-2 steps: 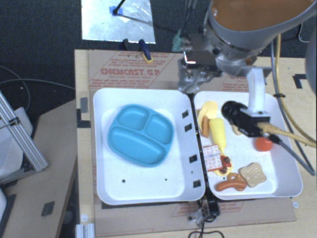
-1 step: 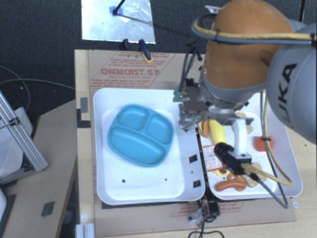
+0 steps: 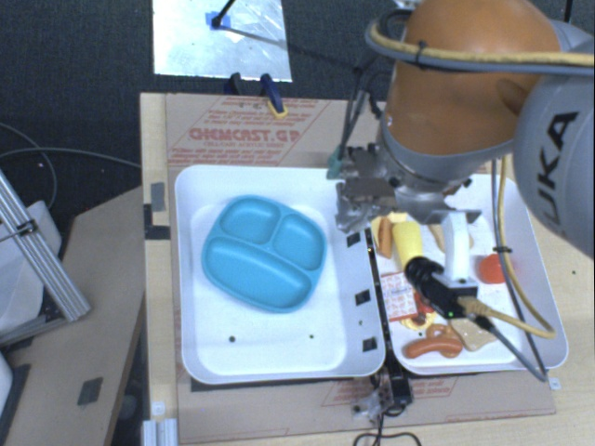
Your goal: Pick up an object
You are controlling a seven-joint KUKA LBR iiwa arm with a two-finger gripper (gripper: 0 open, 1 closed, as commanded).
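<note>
My gripper (image 3: 352, 209) hangs low over the left edge of the right bin (image 3: 548, 328), close to the divide between the two bins. Just to its right lies a yellow banana-like piece (image 3: 406, 240). A red-and-white printed card (image 3: 397, 297) lies below that. A brown sausage (image 3: 432, 347) and a tan flat piece (image 3: 475, 335) rest near the bin's front wall. An orange-red round piece (image 3: 490, 268) sits toward the right. The arm's big wrist hides the back of this bin. I see nothing between the fingers.
A blue divided plate (image 3: 265, 251) lies in the left bin (image 3: 200, 342). Cardboard (image 3: 242, 133) lies under both bins, with a shiny sheet (image 3: 218, 26) behind it. A metal frame (image 3: 37, 258) stands off the bench to the left.
</note>
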